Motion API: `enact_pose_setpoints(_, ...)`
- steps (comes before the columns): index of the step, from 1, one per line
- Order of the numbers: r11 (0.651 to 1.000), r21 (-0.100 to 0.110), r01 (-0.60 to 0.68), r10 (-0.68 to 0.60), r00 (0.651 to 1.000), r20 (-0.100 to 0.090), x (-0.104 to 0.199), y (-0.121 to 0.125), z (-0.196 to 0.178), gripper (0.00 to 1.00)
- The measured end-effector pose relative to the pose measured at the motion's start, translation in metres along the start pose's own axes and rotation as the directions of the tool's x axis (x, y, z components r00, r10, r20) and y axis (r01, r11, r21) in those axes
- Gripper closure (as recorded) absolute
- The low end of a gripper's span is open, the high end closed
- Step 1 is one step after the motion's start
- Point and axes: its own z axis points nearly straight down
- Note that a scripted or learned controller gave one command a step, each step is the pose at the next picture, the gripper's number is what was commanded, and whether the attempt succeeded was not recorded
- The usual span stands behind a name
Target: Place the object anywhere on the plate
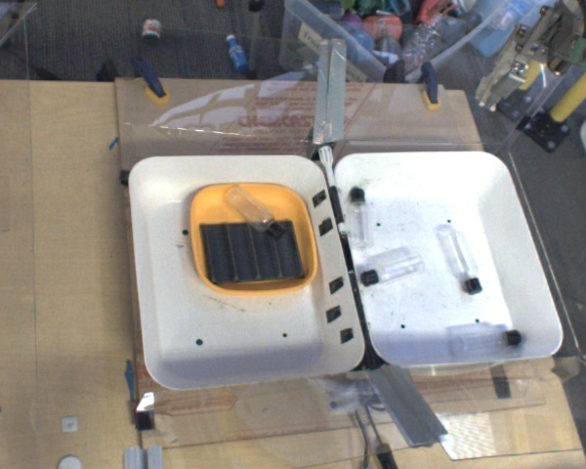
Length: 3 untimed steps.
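An orange plate [203, 221] sits in the left white bin [166, 330], with a black ridged insert [252, 252] lying on it. A clear vial with a black cap [249, 207] rests tilted on the plate's back part, its cap end touching the insert's top edge. Several more clear vials with black caps lie in the right bin [527, 291], among them one [457, 254] at mid right and one [394, 265] near the divider. My gripper [513, 71] hangs beyond the right bin's far right corner, away from both bins, with nothing seen in it.
A metal divider bar [327, 96] rises between the bins at the back. A clear tub of colourful items [400, 8] stands behind the bench. Black clips [334, 283] line the seam between the bins. One vial [481, 340] lies by the right bin's front rim.
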Motion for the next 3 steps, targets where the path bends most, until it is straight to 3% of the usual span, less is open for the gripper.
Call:
enact_pose_setpoints(1, 0.895, 0.000, 0.446, -0.446, 0.895, 0.002, -0.019, -0.068, 0.000, 1.00)
enact_pose_setpoints(2, 0.713, 0.001, 0.701, -0.701, 0.713, 0.003, -0.065, -0.106, 0.000, 1.00)
enact_pose_setpoints(3, 0.405, 0.001, 0.914, -0.914, 0.405, 0.003, -0.070, -0.115, 0.000, 1.00)
